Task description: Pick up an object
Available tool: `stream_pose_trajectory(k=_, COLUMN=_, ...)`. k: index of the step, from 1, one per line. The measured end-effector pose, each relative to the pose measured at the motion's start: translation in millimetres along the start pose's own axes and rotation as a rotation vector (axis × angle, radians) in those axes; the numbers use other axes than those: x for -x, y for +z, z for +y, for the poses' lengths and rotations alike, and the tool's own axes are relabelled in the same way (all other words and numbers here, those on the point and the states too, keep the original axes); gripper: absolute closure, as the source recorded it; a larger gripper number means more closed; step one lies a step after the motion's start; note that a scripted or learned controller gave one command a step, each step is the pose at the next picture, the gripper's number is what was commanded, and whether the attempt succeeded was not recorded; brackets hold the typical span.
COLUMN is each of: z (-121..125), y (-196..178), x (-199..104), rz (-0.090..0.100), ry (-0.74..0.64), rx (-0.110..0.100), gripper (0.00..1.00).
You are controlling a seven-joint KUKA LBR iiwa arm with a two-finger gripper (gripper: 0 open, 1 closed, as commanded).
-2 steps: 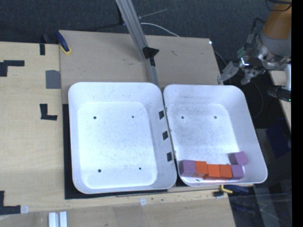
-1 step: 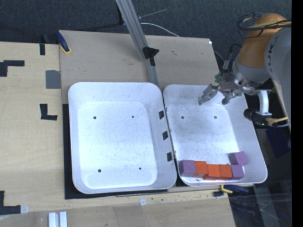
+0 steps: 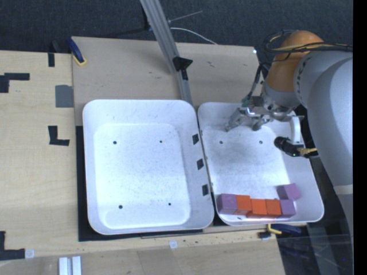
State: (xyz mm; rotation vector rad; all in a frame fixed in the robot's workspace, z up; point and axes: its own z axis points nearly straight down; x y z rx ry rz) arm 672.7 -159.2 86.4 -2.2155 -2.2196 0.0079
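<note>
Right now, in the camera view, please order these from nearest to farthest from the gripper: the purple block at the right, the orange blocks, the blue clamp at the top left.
1. Purple block, right bin, near right.
2. Orange blocks, right bin's near edge.
3. Blue clamp, bench's far left corner.
The gripper hangs over the right bin's far end.

A large grey robot arm (image 3: 330,105) reaches in from the right edge of the bench. Its broad, rounded grey body fills the upper right, and an orange band (image 3: 292,59) wraps the arm just above the wrist. From there the wrist slants down and to the left, ending in a metallic two-finger gripper (image 3: 242,119). The gripper hangs above the far edge of the right-hand bin, its thin fingers pointing left and spread slightly apart, with nothing between them.
</note>
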Motion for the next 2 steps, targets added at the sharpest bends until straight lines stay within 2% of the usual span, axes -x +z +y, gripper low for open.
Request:
stream_pose_trajectory(k=1, z=7.1, y=-5.6, x=-67.4, rz=-0.008, ry=-0.005, rx=-0.004, gripper=0.00)
stream_pose_trajectory(k=2, z=6.9, y=-5.3, x=-65.5, rz=-0.005, ry=0.001, rx=-0.002, gripper=0.00)
